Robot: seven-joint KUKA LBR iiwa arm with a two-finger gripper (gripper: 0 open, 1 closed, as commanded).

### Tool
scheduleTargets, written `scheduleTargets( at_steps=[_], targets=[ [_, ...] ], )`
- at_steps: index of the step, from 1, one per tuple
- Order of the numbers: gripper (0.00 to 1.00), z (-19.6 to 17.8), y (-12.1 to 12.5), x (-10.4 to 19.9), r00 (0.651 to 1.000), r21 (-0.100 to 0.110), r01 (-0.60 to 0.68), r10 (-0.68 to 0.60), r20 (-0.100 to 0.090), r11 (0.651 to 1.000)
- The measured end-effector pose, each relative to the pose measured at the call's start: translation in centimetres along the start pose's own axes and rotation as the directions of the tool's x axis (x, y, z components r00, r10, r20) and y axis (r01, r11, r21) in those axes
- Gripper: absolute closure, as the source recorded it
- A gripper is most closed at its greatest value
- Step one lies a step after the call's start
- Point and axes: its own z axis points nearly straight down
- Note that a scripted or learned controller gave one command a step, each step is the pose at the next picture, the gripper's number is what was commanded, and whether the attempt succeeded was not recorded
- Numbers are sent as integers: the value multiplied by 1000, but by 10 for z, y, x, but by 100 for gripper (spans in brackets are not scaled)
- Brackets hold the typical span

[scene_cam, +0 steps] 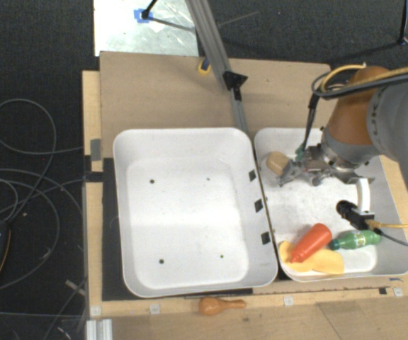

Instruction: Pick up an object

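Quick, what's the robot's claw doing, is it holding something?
Gripper: cannot be told; it is low in the right bin, next to a tan object.

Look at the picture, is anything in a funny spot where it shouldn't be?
Yes. A small tan pear-shaped toy lies on the bench's front edge, outside both bins, just below the left bin. The orange carrot, green bottle and yellow piece all sit inside the right bin.

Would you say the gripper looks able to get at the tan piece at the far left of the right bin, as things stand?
Probably yes: the gripper sits just beside the tan piece in the right bin, and nothing lies between them. The bin's wall close behind it may cramp the approach.
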Motion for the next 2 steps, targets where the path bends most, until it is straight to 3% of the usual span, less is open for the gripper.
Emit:
scheduleTargets(
  at_steps=[1,2],
  targets=[
    [100,-12,1,0,1000,-5,-1,1,0,1000],
    [100,-74,11,-3,1000,-9,4,-4,2,1000]
  ],
)
